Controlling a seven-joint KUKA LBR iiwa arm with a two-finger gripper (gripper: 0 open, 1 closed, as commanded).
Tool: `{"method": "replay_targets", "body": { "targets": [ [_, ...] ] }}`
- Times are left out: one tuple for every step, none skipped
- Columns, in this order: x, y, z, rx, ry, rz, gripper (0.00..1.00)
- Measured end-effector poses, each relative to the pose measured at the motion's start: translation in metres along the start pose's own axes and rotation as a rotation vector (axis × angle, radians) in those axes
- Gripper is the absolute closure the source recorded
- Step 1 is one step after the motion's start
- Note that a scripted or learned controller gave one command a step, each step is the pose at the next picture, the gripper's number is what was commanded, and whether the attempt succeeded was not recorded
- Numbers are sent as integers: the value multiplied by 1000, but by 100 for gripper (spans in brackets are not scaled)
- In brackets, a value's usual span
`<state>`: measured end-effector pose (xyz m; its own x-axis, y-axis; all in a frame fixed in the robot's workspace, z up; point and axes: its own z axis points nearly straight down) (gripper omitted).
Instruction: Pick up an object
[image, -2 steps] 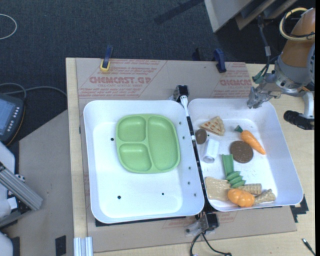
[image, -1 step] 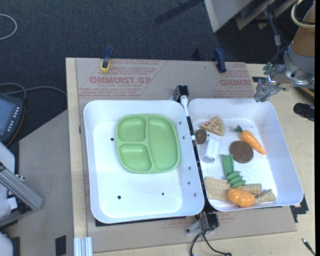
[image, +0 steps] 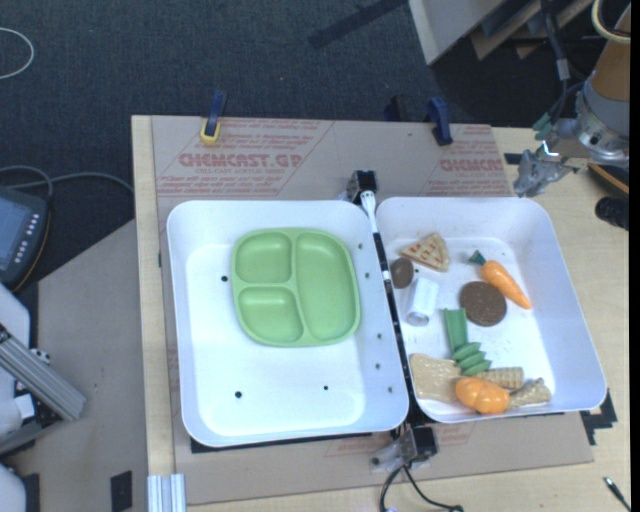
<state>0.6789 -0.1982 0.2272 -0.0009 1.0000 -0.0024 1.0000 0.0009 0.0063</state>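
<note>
The right bin (image: 572, 330) holds several toy foods: an orange carrot (image: 505, 283), a round brown cookie (image: 483, 303), a triangular sandwich piece (image: 428, 251), a small brown lump (image: 402, 271), a white cylinder (image: 423, 298), a green pea pod (image: 463, 342), an orange fruit (image: 480, 395) and pale crackers (image: 433, 373). My gripper (image: 530, 178) hangs beyond that bin's far right corner, over the bench and apart from every item. I see nothing in it.
The left bin (image: 280, 395) carries a green divided plate (image: 296, 286). Yellow (image: 211, 128) and blue (image: 438, 122) clamps hold the cardboard sheet at the far edge. A black clip (image: 363, 184) sits between the bins.
</note>
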Motion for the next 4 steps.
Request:
{"method": "replay_targets", "body": {
  "targets": [
    [44,-27,-11,7,4,-3,100],
    [93,-57,-17,8,5,-4,100],
    [133,-90,2,12,5,-3,100],
    [178,-124,-8,10,6,-4,100]
  ]
}}
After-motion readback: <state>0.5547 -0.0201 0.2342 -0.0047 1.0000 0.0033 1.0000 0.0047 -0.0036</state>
